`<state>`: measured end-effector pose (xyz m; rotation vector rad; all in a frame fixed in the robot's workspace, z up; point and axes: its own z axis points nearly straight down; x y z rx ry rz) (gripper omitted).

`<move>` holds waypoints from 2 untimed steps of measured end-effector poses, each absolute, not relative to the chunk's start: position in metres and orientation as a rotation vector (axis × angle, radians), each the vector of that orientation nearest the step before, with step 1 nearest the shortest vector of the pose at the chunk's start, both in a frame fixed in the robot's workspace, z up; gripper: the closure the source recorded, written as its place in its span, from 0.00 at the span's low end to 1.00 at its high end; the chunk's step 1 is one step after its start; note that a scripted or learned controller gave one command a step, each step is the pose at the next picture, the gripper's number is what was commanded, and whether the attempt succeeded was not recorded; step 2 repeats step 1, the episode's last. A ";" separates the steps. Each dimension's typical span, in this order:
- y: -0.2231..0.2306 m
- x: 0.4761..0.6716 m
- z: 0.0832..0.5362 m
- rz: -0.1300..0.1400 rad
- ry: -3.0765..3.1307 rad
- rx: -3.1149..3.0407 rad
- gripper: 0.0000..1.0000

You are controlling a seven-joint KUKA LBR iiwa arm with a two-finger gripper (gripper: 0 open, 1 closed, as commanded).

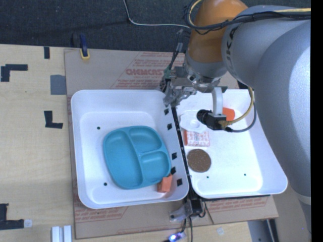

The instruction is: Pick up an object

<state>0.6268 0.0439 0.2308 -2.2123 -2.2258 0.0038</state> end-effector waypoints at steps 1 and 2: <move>0.100 0.628 0.216 0.004 -2.226 -2.212 1.00; 0.100 0.628 0.216 0.004 -2.226 -2.212 1.00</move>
